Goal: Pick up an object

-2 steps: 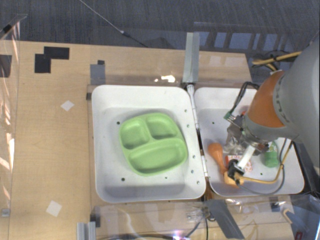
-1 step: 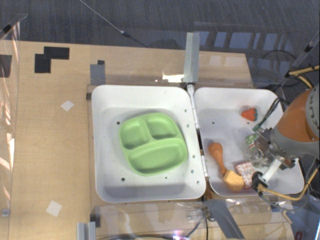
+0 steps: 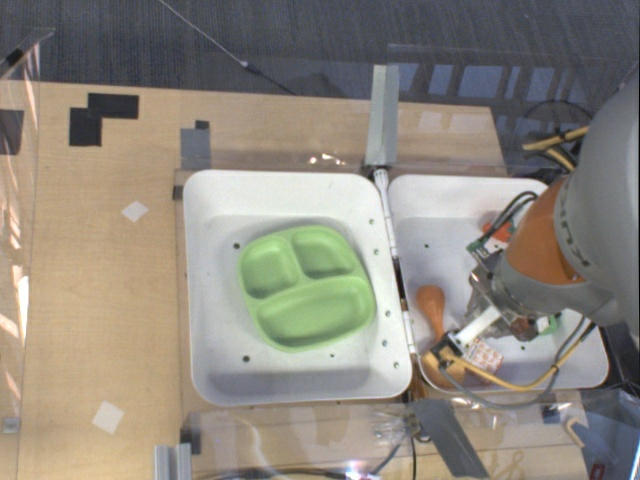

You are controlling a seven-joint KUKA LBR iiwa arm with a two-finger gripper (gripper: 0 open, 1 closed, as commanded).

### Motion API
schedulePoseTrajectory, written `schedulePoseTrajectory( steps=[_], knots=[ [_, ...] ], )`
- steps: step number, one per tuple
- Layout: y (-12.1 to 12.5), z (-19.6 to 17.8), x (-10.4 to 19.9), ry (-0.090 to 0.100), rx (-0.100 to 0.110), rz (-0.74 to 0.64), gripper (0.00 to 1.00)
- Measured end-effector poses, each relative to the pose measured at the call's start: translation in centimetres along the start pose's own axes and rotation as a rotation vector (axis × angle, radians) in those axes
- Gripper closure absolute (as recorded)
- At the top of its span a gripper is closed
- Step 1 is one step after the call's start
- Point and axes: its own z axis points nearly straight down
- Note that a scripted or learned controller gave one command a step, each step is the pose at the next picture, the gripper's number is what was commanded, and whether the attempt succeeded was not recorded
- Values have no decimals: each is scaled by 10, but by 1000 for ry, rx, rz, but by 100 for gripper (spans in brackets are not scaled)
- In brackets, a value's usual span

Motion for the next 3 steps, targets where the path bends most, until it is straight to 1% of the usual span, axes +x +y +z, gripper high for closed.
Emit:
schedulePoseTrajectory(
  steps=[1,2,3],
  knots=[
    [23,1,3,-2,10,281,100],
    [83,2,-58,-6,10,384,100],
    [37,1,-26,-3,4,386,100]
  ],
)
